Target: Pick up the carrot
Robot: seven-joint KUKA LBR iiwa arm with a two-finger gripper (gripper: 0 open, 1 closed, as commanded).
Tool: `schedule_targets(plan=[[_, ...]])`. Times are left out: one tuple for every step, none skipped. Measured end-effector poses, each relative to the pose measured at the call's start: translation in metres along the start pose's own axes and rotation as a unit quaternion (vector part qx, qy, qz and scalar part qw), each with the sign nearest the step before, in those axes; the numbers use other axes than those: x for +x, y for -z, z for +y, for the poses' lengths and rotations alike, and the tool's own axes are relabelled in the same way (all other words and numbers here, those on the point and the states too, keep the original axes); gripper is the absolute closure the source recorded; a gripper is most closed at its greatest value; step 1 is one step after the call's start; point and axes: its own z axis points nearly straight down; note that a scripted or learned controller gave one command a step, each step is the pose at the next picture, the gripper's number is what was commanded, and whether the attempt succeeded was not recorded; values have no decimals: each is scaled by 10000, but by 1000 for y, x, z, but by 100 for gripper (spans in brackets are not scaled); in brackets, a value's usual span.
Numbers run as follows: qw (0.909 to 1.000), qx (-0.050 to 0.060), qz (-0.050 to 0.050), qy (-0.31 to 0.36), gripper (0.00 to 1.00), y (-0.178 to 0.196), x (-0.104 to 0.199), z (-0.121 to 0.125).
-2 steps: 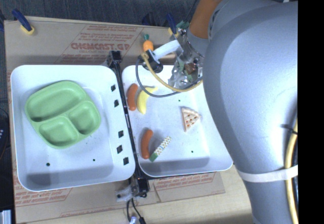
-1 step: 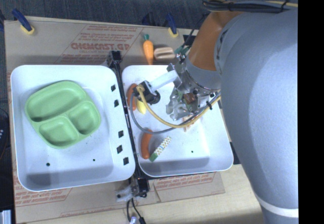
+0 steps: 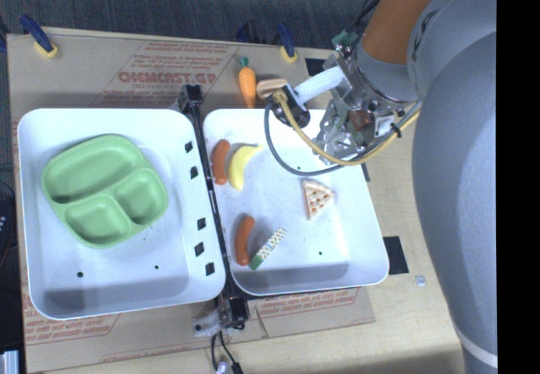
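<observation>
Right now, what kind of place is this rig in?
Likely a robot lab test bench: two white bins clamped on cardboard, toy food such as a carrot and a banana, and a cabled arm with its hand.

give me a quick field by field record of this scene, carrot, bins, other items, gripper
carrot: lies on the cardboard beyond the far edge of the right bin, outside both bins
left bin: holds a green divided plate
right bin items: two sausages, banana, pizza slice, small patterned stick
gripper: over the right bin's far right part, apart from the carrot
task state: carrot not yet picked up
</observation>
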Motion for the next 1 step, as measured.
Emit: schedule_targets(plan=[[10000, -3, 4, 58, 100, 32, 18, -86]])
